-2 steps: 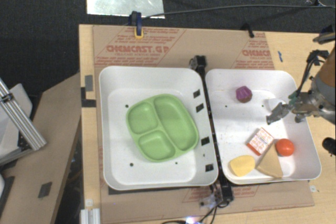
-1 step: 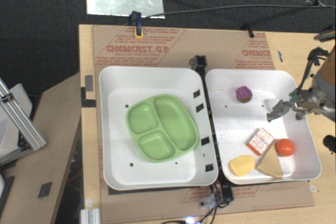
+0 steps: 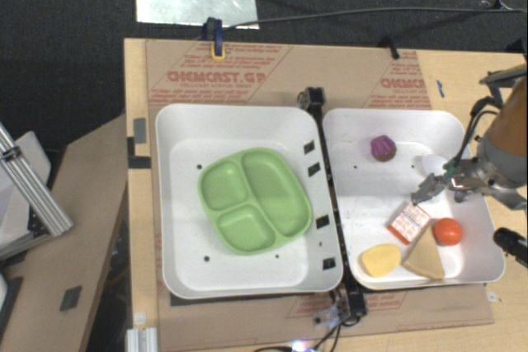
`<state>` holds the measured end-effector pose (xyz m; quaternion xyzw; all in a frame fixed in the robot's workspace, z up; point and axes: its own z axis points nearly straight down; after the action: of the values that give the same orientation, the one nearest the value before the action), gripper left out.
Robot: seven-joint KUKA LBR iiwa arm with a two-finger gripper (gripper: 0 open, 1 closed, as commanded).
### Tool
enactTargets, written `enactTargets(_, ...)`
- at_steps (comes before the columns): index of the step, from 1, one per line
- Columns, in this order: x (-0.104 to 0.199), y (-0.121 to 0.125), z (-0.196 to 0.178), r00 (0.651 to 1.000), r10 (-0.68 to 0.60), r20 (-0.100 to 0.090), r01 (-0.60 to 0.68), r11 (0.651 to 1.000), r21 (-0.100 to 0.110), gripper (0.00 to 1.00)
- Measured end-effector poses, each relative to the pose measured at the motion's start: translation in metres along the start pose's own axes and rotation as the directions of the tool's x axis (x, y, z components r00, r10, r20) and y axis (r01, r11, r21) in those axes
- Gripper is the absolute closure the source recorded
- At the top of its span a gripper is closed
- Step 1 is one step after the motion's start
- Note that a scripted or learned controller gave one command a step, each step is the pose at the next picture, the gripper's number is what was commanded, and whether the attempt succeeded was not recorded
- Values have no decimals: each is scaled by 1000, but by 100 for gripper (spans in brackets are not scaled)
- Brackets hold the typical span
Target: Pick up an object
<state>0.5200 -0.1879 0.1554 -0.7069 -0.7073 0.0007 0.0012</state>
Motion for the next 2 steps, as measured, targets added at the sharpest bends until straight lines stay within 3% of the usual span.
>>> enactTargets(2, -5, 3, 67, 1000, -1, -2, 1, 1000, -8, 0)
